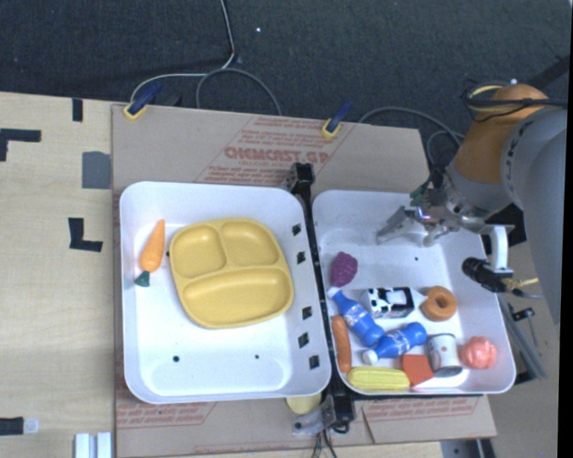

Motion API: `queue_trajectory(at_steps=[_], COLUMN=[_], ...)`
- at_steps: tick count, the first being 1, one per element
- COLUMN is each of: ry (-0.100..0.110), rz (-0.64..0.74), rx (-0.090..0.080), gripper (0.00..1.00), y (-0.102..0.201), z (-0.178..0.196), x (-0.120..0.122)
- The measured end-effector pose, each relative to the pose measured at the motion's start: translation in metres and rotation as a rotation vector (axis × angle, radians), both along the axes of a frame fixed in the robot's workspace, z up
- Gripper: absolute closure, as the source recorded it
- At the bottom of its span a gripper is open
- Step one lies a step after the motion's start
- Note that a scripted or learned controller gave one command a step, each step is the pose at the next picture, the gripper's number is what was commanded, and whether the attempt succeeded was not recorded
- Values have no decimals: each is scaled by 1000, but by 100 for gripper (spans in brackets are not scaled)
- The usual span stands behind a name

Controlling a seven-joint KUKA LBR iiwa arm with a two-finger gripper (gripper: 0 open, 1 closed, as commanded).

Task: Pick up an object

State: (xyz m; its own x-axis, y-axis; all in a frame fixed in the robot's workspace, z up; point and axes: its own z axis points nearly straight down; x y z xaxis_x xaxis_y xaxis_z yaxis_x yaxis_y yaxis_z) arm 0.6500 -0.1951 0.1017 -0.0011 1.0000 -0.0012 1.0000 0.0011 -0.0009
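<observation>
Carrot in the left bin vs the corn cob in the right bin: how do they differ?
The carrot is orange with a green end; the corn cob is yellow. The carrot stands nearly upright in the view, beside the yellow divided plate; the corn cob lies sideways along the right bin's near wall. The carrot lies apart from other toys; the corn cob sits crowded against several. Both are long, slim toy vegetables.

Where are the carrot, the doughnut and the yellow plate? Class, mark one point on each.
carrot [153, 246], camera view, middle of its orange body.
doughnut [440, 303], camera view, on its brown ring.
yellow plate [233, 292], camera view, floor of its large front compartment.
</observation>
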Motion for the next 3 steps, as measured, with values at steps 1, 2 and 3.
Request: queue_trajectory(at_steps=[1, 2, 3], ry=[8, 0, -6], rz=[-2, 2, 4], rx=[4, -1, 0], gripper=[0, 0, 0], y=[35, 71, 96], z=[18, -18, -16], x=[-95, -75, -13])
